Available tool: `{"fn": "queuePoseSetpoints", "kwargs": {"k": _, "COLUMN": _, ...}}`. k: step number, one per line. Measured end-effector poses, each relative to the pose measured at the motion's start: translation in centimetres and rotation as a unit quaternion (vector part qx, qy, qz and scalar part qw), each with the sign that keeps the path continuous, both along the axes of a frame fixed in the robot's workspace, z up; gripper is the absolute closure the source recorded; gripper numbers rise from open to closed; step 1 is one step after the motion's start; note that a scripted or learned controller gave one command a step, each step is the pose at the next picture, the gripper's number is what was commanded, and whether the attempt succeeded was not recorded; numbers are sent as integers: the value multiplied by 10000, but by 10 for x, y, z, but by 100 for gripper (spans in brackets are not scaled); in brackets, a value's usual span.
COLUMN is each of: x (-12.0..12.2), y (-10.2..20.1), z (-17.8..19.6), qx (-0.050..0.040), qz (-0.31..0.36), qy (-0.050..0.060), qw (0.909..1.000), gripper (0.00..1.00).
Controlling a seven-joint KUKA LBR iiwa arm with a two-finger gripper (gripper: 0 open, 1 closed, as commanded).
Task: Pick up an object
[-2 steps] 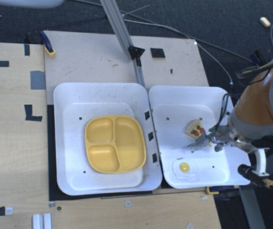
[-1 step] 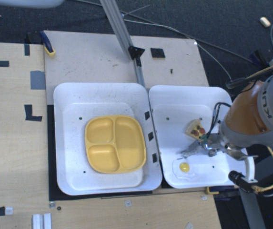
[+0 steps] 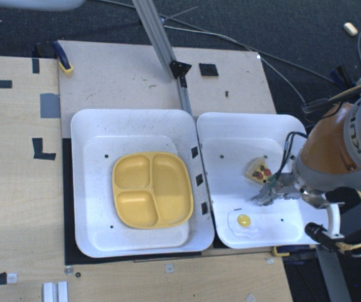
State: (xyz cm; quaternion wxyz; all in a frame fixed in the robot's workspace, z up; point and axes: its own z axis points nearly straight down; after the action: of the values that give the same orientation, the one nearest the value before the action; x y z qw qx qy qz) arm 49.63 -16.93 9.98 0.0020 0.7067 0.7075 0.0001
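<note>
**Arm low in the right bin, two toys within reach**

The arm (image 3: 331, 150) reaches in over the right rim of the right bin (image 3: 230, 126), orange band showing above the wrist, and its gripper (image 3: 265, 197) sits low over the bin floor, roughly mid-bin. From this slanted overhead look, whether that hand is spread or closed I cannot tell; the metal tips blur together against the white plastic, and nothing is visibly caught in them.

Two candidates lie in this bin. A pizza slice toy (image 3: 259, 170) rests just beside the gripper, toward the bin's far edge, tilted with its point aimed away. A fried egg toy (image 3: 242, 222) lies flat near the bin's near edge, close to the near-left corner, white on white, with only the yellow yolk giving it away.

The gripper sits between the two, nearer the pizza slice, so that looks like the likelier target. The egg is thin and flat, and I judge it a hard grab from above.

Over in the left bin (image 3: 92, 131), a yellow divided plate (image 3: 152, 190) lies in the middle, three compartments up, well apart from the action. It is wide and shallow, so it looks awkward for two fingers.

No pick is confirmed yet.
</note>
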Motion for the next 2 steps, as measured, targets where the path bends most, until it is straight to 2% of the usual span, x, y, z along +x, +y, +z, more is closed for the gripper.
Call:
{"fn": "queuePoseSetpoints", "kwargs": {"k": 1, "x": -8, "y": -2, "z": 57, "qx": 9, "qz": -2, "qy": 5, "qw": 10000, "gripper": 100}}
{"fn": "queuePoseSetpoints", "kwargs": {"k": 2, "x": -4, "y": -13, "z": 110, "qx": 2, "qz": -1, "qy": -6, "qw": 10000, "gripper": 100}}
